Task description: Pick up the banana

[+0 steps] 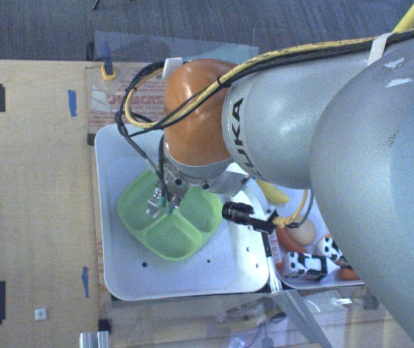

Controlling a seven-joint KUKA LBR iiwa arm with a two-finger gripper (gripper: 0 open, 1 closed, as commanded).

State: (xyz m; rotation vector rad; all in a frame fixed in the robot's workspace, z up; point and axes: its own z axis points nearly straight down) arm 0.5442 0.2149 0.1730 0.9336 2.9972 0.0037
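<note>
Banana (272, 192) mostly hidden under arm (323, 122), only a yellow sliver showing. Right bin (323, 281) largely covered toward 3 o'clock. Gripper (162, 203) fingers too small to judge over green tray (170, 227).

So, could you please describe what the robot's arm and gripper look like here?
The arm is bulky, rounded, glossy grey, with an orange band above the wrist and black KUKA lettering. Yellow and black cables run along it. The gripper is small and metallic.

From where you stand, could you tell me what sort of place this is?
Most likely a robotics lab. A KUKA arm reaches over a white bin holding a green divided tray, on a wooden bench marked with blue tape, over grey carpet.
</note>
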